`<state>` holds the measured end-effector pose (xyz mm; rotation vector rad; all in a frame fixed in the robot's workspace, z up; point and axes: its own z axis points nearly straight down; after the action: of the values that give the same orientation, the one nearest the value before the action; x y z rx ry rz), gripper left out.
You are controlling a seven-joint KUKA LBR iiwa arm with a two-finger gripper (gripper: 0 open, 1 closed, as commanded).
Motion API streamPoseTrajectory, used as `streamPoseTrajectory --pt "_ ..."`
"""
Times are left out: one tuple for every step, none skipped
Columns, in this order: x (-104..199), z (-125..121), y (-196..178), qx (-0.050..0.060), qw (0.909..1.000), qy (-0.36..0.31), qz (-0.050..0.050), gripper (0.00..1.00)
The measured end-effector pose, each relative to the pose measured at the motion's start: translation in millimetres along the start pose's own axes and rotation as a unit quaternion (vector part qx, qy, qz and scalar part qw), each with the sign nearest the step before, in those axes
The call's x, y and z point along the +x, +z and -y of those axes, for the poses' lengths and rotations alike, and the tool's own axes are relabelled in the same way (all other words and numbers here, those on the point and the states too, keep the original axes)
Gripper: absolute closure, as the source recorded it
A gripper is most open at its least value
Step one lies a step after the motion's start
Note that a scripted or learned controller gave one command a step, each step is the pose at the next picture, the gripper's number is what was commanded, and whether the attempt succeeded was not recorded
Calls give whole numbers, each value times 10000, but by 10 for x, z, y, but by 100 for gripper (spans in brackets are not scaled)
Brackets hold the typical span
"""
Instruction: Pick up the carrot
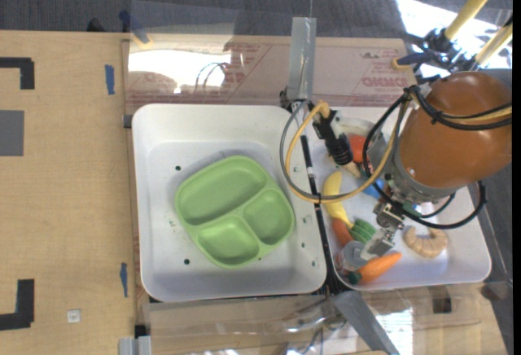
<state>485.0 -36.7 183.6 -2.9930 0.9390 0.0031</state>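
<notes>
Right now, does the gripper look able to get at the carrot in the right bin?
Probably yes. The gripper hangs right over the carrot, which lies exposed at the near edge of the right bin; the leafy green piece crowds one side.

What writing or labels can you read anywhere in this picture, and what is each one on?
None of it can be read for certain.
Red print on the clear panel behind the bins, left part: faint, washed out by glare.
Red print on the same panel, right part, near: appears upside down, too blurred to read.
The green plate, the carrot and the white bins show no writing.
</notes>
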Motion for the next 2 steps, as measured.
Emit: streamPoseTrajectory --pt "1 -2 -1 -4 10000 0 2 0" --pt "395 -299 628 6 9955 943 -17 0"
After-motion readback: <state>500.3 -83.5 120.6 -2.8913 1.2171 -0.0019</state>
